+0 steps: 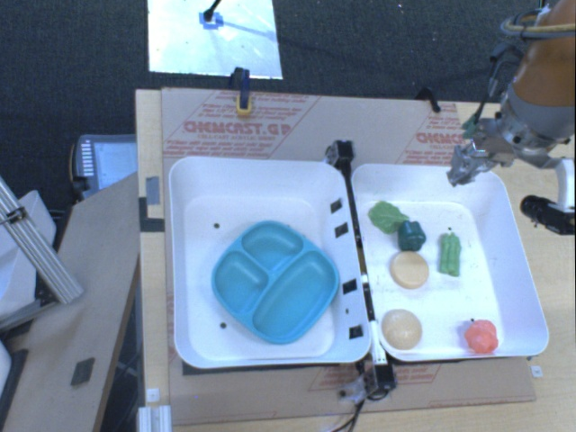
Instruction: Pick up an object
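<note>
The right bin [513,268] holds several small items. A light green leafy piece [387,215] lies beside a dark teal block [412,235]. A green pod [449,253] lies further right. Two pale round pieces [409,270] [401,328] sit lower, and a red lumpy item [481,336] rests in the near right corner. My gripper [462,166] hangs over the bin's far rim at the upper right, above and apart from all the items. Nothing shows between its fingers.
The left bin [193,196] holds a blue divided plate [274,282]. A black divider with clips [346,232] runs between the bins. A yellow clamp [243,93] sits on the cardboard behind. The arm's orange band [544,70] is at the far right.
</note>
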